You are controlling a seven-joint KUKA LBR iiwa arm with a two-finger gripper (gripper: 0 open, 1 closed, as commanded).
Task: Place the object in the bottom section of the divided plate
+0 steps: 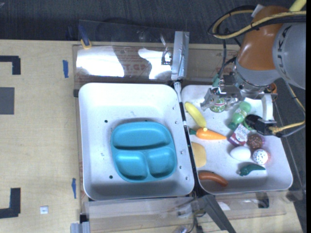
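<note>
The blue divided plate (115, 142) lies in the left bin (92, 130), with one wide section on its far side and two smaller ones on its near side; all sections are bare. My gripper (219, 100) hangs low over the far left part of the right bin (279, 178), right at a small green-and-white round item (218, 106). Whether that item is held cannot be made out. Close by lie a yellow banana (194, 114), an orange carrot (211, 135) and a green bottle (239, 115).
Further toy foods fill the right bin: a maroon packet (237, 136), a brown ball (255, 141), a white egg (239, 153), a speckled ball (261, 156), a teal pepper (251, 169), a red sausage (212, 177), a pale yellow piece (198, 152). A metal divider (180, 57) stands behind the bins.
</note>
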